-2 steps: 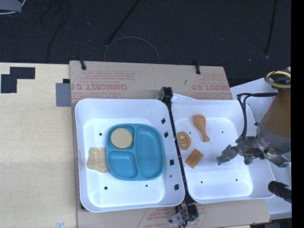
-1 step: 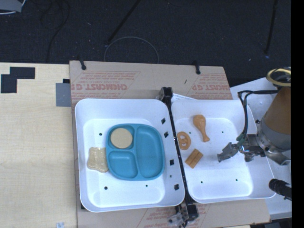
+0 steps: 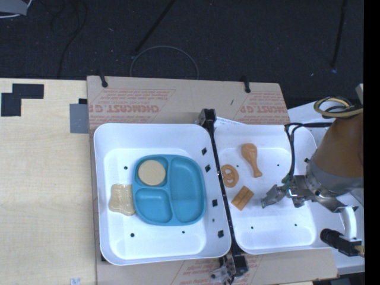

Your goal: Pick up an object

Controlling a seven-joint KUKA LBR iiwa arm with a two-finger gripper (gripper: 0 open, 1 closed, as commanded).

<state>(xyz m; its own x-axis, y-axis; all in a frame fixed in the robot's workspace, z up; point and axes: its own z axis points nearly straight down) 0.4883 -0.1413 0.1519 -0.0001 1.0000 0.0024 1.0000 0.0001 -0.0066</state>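
Fingers (image 3: 274, 196) apparently spread, grasping nothing, low over right bin (image 3: 297, 242); could close beside brown block (image 3: 241, 198), nudging it toward pretzel (image 3: 229, 174).

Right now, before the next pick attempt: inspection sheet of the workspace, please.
Surface: two white bins, left bin and right bin, on cardboard over a wooden bench.
Job's things: in the right bin, drumstick, pretzel, brown block, all apart.
Clutter: in the left bin, blue divided tray holding a round cracker; beige piece touching the tray's left edge.
Grippers: gripper low over the right bin, right of the block, holding nothing.
Cables: black cables on the dark floor; cable by the arm.
Surroundings: dark floor behind.
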